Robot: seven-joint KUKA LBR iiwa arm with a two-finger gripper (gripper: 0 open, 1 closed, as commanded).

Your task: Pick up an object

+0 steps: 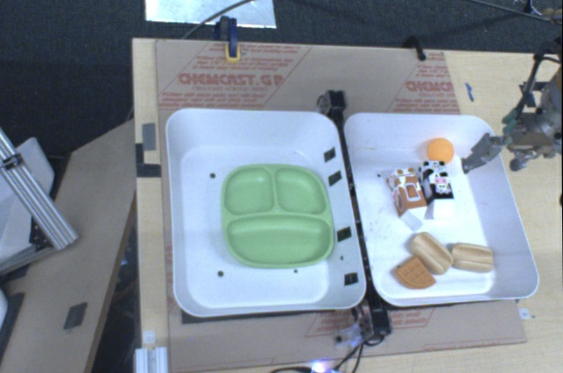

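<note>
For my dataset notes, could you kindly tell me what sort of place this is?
Probably a robotics lab bench: two shallow white bins on taped cardboard, a green divided plastic plate, toy food such as an orange ball, and a grey gripper.

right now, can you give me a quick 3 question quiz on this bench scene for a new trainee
1. True or false: the green divided plate lies in the same bin as the orange ball.
2. Which item sits nearest the gripper? A) the orange ball B) the green divided plate C) the two bread rolls
3. Fill in: the right bin holds the small items, and the two bread rolls lie near its ____ edge, closest to the camera.

Key
1. False: the plate is in the left bin, the ball in the right.
2. A
3. front
</note>
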